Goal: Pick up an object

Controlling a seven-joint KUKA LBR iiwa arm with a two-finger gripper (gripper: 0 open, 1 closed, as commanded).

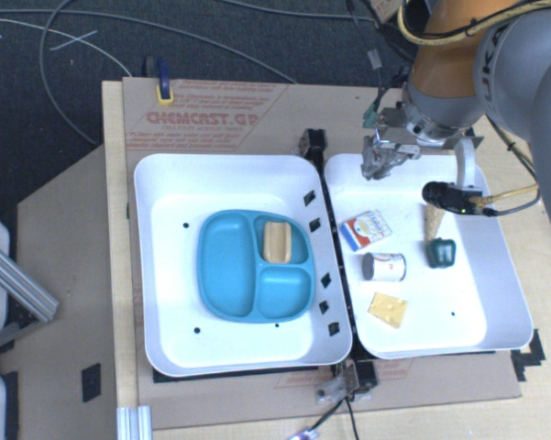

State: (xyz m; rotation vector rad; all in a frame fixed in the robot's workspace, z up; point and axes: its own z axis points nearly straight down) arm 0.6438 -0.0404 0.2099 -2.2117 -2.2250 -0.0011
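So from the overhead camera my gripper sits over the far left corner of the right bin, nothing in it, can't tell the opening. Candidates lie nearer: small carton, canister, yellow wedge, teal piece – all look light and rigid; I'd pinch the carton across its short sides, since the canister may roll

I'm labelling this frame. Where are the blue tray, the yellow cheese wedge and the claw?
blue tray [227, 273]: camera view, bare floor of its large left compartment.
yellow cheese wedge [388, 310]: camera view, middle of its top face.
claw [378, 168]: camera view, between its fingertips.
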